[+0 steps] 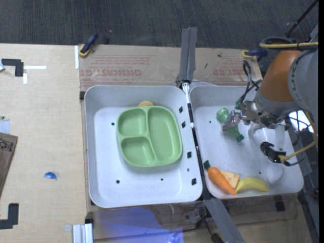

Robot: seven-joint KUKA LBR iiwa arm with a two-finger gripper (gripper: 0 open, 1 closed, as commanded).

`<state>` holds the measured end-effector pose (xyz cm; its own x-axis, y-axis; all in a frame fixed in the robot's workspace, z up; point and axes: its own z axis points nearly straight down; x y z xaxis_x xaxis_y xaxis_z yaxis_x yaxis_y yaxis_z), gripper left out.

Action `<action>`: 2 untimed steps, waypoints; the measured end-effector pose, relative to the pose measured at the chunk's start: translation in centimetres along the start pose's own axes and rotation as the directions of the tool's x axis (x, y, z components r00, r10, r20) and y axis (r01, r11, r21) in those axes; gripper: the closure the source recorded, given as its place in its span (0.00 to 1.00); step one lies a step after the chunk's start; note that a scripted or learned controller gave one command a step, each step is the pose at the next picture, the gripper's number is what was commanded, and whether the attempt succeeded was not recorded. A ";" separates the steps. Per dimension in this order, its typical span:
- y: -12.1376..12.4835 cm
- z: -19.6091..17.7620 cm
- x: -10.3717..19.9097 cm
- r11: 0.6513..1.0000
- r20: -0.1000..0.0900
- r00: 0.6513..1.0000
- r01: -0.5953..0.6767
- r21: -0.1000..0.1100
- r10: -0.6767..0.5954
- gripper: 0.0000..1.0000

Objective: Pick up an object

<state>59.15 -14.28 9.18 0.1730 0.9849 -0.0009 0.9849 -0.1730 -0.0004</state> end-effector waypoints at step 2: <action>-2.3 -12.7 3.7 1.000 0.001 1.000 -0.004 0.002 0.004 1.00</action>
